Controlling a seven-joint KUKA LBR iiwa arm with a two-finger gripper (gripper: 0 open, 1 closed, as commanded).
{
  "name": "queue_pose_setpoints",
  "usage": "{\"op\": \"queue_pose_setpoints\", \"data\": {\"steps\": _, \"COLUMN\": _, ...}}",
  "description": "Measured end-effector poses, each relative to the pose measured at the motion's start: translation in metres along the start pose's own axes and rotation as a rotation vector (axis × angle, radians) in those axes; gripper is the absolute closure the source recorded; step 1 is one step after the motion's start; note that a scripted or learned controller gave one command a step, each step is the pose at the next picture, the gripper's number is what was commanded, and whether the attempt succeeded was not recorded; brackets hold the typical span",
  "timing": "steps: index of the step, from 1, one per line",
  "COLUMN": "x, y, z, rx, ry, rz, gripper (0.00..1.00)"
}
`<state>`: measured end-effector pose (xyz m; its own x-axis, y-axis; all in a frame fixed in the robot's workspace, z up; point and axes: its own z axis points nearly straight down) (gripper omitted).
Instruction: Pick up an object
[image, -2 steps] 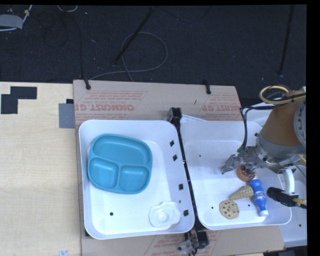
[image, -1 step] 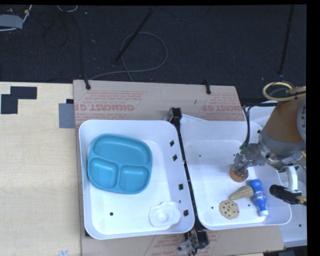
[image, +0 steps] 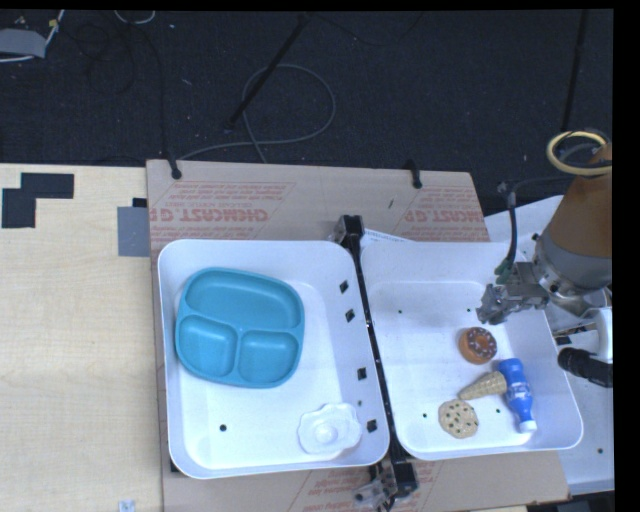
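Starting at the left of the frame, the left bin (image: 180, 440) holds a blue divided plate (image: 240, 327) in its upper part and a small white lump (image: 327, 429) near its lower right corner. We judge the plate stiff and light but wide and flat, so only its rim offers a hold; the white piece looks low and smooth, likely to slip.

Moving right, the right bin (image: 420, 300) carries the likelier picks, clustered in its lower right. A flat cookie (image: 459, 418) lies lowest, and we expect it to be hard to get fingers under. Just above it an ice-cream cone (image: 484, 385) lies on its side, touching or almost touching a blue bottle (image: 517, 392) lying flat; the bottle seems rigid and light, best taken across its body. A brown doughnut (image: 478, 345) sits above these, rounded and probably the easiest to pinch across its width.

At the right edge, the hand (image: 497, 305) hovers just above the doughnut, grasping nothing; we cannot tell whether it is spread or closed.
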<state>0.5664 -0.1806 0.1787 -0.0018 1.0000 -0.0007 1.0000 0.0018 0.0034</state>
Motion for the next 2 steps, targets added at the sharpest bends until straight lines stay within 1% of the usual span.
{"op": "queue_pose_setpoints", "data": {"steps": 1, "x": -0.011, "y": 0.002, "z": -0.051, "rx": 0.001, "ry": -0.001, "rz": 0.000, "gripper": 1.00}}
{"op": "queue_pose_setpoints", "data": {"steps": 2, "x": -0.012, "y": 0.003, "z": -0.096, "rx": 0.000, "ry": 0.000, "rz": 0.000, "gripper": 1.00}}
